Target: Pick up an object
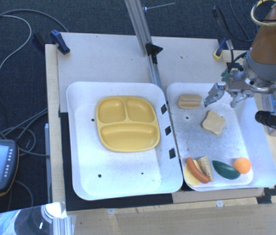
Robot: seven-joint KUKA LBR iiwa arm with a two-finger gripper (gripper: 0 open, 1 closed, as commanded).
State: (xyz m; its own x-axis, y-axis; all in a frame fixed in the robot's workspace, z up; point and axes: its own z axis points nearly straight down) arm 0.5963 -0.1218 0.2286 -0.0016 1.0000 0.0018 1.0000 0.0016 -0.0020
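The end effector is seen spread wide above the right bin, with nothing held. A bread piece is seen just below it.

You're looking at a pale table with two shallow white bins sitting side by side directly on it, the left bin and the right bin touching along their inner edges, while blue clamps grip its far corners.
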